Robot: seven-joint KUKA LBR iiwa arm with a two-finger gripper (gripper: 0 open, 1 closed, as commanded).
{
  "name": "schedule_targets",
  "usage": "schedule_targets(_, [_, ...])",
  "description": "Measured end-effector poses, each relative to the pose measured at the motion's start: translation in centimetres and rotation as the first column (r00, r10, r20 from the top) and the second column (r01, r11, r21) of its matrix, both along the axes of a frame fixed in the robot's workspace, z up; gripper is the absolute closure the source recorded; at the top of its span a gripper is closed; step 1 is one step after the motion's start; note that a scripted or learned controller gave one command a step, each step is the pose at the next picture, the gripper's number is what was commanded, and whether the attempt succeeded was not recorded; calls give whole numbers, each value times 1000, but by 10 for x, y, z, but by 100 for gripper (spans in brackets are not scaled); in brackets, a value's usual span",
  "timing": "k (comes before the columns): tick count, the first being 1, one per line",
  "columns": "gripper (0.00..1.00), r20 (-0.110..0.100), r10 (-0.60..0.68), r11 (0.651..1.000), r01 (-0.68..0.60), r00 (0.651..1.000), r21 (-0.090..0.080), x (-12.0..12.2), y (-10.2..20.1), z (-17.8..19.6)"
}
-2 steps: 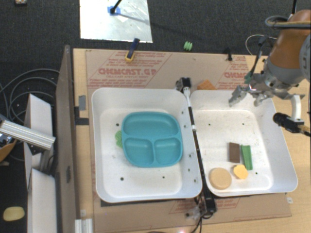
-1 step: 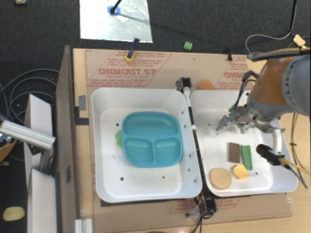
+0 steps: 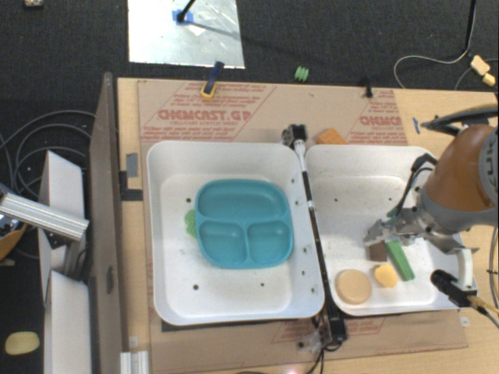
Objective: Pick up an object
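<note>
Far left, on the bench: left bin (image 3: pixel 168 209), white and shallow. Inside it, lying flat near the middle, a blue divided tray (image 3: pixel 243 223) with one long compartment at the back and two smaller ones at the front. Poking out from under the tray's left edge, a small green piece (image 3: pixel 189 223), mostly hidden.

Between the two bins: a dark strip (image 3: pixel 309 201) running front to back along the shared rims. Just behind the bins, on the cardboard near the back end of that strip, an orange block (image 3: pixel 331 137).

Next, the right bin (image 3: pixel 343 170), back half bare. Near its front rim, a round tan disc (image 3: pixel 353 286) lying flat. Just right of the disc and close to it, a small yellow lump (image 3: pixel 384 275). Behind these two, a brown block (image 3: pixel 377 250), and just right of it a green stick (image 3: pixel 402 262), slanted, its far end tucked under the tool.

Directly over the brown block and the top of the green stick: the gripper (image 3: pixel 392 238), low in the bin. Whether open or closed: not to be told from this slant. Nothing seen lifted or clearly clamped; brown block and green stick both resting on the bin floor, right at the tool's tip. Disc and yellow lump a little nearer the front rim, apart from the tip.

Far right: the arm (image 3: pixel 466 179), orange band above the wrist, reaching in over the right bin's edge.
</note>
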State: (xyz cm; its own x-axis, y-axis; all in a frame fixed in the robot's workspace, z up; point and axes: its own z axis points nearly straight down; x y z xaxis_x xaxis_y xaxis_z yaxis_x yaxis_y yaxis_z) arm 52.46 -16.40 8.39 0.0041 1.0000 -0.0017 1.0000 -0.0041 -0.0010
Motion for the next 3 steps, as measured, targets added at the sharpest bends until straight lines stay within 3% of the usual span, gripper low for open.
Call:
schedule_targets(1, [100,6,5,1000,-5,1000,1,4,3,12])
schedule_targets(2, [100,17,3,1000,-3,1000,-7,31,-46,127])
schedule_targets(3, [0,4,5,1000,-5,1000,0,28,-43,120])
